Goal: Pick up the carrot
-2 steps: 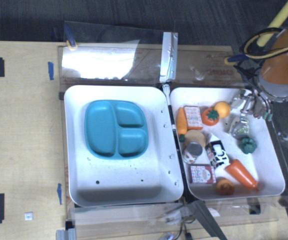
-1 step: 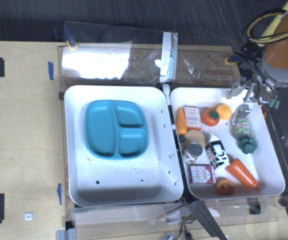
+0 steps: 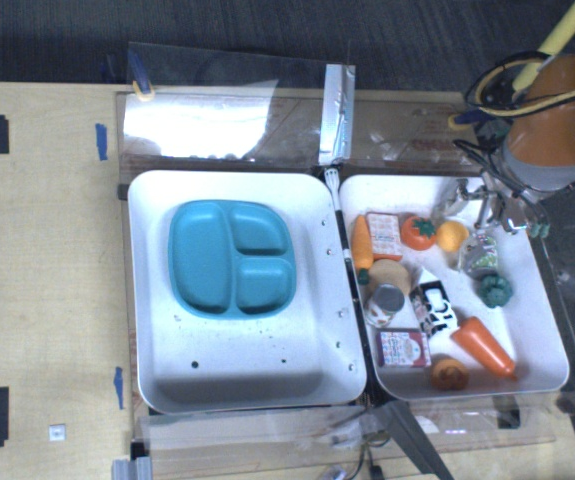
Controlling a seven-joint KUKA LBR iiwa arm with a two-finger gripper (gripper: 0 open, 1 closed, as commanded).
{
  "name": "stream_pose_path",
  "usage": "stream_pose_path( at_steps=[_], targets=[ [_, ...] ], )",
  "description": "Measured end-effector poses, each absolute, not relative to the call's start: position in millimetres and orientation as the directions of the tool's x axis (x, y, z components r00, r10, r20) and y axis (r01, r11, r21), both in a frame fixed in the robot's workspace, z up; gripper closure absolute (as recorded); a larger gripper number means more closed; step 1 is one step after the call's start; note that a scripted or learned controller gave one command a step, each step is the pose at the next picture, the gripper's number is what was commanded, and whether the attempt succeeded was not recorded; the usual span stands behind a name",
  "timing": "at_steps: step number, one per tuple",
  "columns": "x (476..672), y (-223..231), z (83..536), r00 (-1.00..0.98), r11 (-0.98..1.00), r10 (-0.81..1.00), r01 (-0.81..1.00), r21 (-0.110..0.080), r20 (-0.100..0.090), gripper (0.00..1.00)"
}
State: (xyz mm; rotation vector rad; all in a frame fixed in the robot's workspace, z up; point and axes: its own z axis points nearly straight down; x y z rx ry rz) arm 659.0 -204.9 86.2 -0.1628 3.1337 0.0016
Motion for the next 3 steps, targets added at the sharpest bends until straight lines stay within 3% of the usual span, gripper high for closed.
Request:
stream_pose_path(
  at_steps=[1,2,3],
  targets=[
    [668.2,-224.3,151.6,-0.967,0.967,0.255,0.255,0.000,-0.012,0.00],
    [650.3,-221.0,86.1,-0.999,0.999,-0.034,-0.034,0.001,-0.004,0.00],
    [669.1,-223.0,148.8,-0.987,0.987,0.162,0.162,0.000,-0.012,0.00]
  ],
)
